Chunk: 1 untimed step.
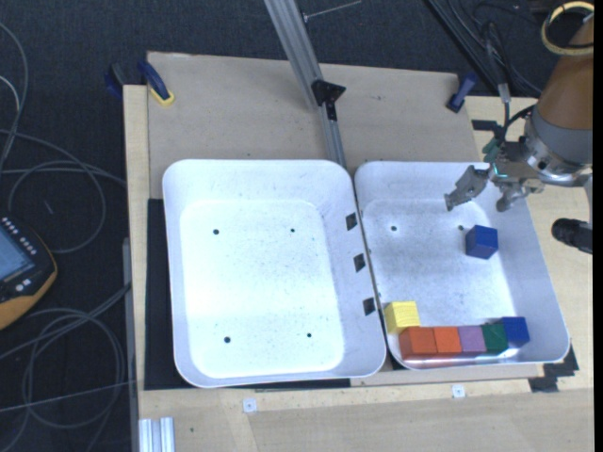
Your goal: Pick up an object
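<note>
arm: grey KUKA arm (565,111) reaches in over the desk's (236,102) right edge, wrist above the right bin (415,196).
hand: hand (482,188) hangs over the far half of the right bin, two fingers spread wide, nothing between them.
nearest target: lone blue cube (481,241) on the bin floor, just toward the near edge from the hand, apart from the other blocks, sitting slightly rotated.
other blocks: packed row along the right bin's near wall: yellow cube (402,314), orange block (432,341), purple block (473,338), green block (496,335), second blue block (514,329). All touching or nearly so.
left bin: left bin (254,271) holds no target.
stage: judged pre-grasp; hand not yet aligned over any block.
risk 1: hand looks offset from the lone cube, so a straight descent could close on air or clip a corner and shove it aside.
risk 2: cube's rotation vs finger line could mean a diagonal pinch and a slip on lift.
risk 3: going for the packed row leaves no finger room, with the near wall in the way.
</note>
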Motion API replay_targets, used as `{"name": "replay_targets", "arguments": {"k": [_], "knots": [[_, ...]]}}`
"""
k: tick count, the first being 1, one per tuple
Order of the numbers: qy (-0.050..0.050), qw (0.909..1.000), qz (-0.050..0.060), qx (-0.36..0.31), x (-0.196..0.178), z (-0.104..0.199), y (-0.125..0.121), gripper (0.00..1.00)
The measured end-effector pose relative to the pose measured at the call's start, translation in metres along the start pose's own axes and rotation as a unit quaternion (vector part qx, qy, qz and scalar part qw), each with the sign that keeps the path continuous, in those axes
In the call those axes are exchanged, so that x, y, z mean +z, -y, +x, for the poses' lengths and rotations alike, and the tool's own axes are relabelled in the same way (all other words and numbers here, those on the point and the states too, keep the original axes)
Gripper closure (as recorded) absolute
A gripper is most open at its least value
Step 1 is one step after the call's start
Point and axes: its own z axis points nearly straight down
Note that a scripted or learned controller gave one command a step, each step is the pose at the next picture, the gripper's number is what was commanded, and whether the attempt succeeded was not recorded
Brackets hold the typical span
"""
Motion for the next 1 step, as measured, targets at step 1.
{"name": "replay_targets", "arguments": {"k": [1], "knots": [[0.001,1.0,-0.004,-0.002,-0.0366,0.0371,0.0072,0.0]]}}
